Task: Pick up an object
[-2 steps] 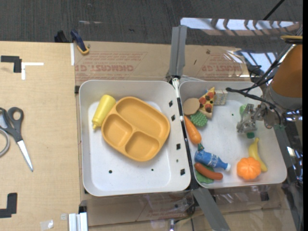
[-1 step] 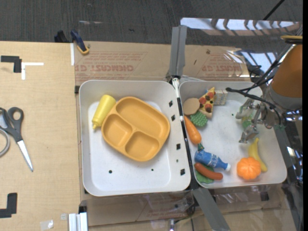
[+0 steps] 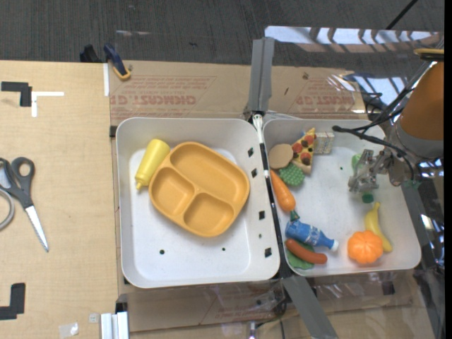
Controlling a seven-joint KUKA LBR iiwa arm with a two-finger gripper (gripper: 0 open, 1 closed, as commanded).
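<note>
The likeliest target was a small green piece (image 3: 367, 198) on the right bin's floor, near its right wall, directly under the gripper (image 3: 364, 179). The gripper hung low over it, fingers pointing down, but how far apart they stood could not be told, and nothing showed between them. By that reading the pick was at most half done: the approach was made, while the close and the lift were left.

Just toward the front edge from the green piece lay a banana (image 3: 374, 221), and beside it, in the front right corner, an orange (image 3: 365, 247). Along the bin's left wall sat a carrot (image 3: 283, 191), a blue bottle (image 3: 311, 234) and a sausage (image 3: 307, 252); a pizza slice (image 3: 305, 149) lay near the back edge. The right bin (image 3: 325, 189) touched the left bin (image 3: 141, 260), which held a yellow tray (image 3: 200, 187) and a yellow bottle (image 3: 150, 162). Scissors (image 3: 25, 196) lay on the bench's left side.
</note>
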